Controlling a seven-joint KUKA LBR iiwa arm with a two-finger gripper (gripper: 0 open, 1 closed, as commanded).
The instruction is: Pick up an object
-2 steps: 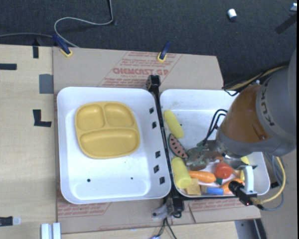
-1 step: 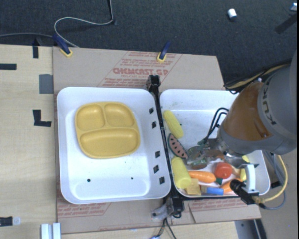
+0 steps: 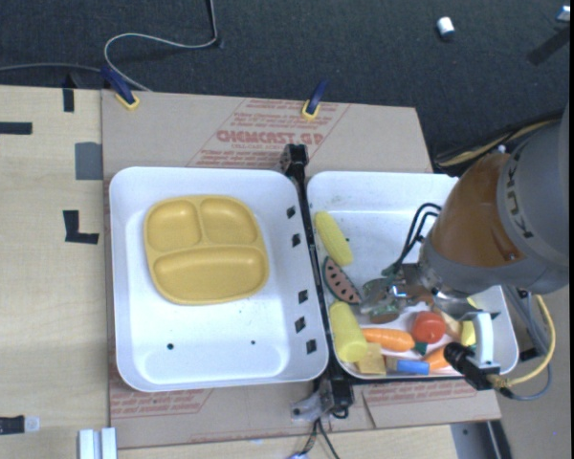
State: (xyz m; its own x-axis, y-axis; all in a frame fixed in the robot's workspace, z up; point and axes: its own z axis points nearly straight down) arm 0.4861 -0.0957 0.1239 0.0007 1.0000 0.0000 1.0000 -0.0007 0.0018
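Observation:
My gripper (image 3: 386,295) is down inside the right bin (image 3: 383,199), just above a heap of toy food. Beside it to the left lies a watermelon slice (image 3: 342,283). Under and in front of it are an orange carrot (image 3: 388,338) and a red tomato (image 3: 428,328). A yellow corn cob (image 3: 333,239) lies further back along the bin's left wall. A yellow piece (image 3: 346,331) rests at the front left corner, and a small blue piece (image 3: 412,366) lies near the front edge. The arm's orange band (image 3: 474,223) hides the bin's right part.
The left bin (image 3: 210,352) holds a yellow divided plate (image 3: 208,249) in its back half. A black clamp (image 3: 295,158) sits where the two bins meet at the back. Cardboard lies under both bins, and a cable runs across the dark floor behind.

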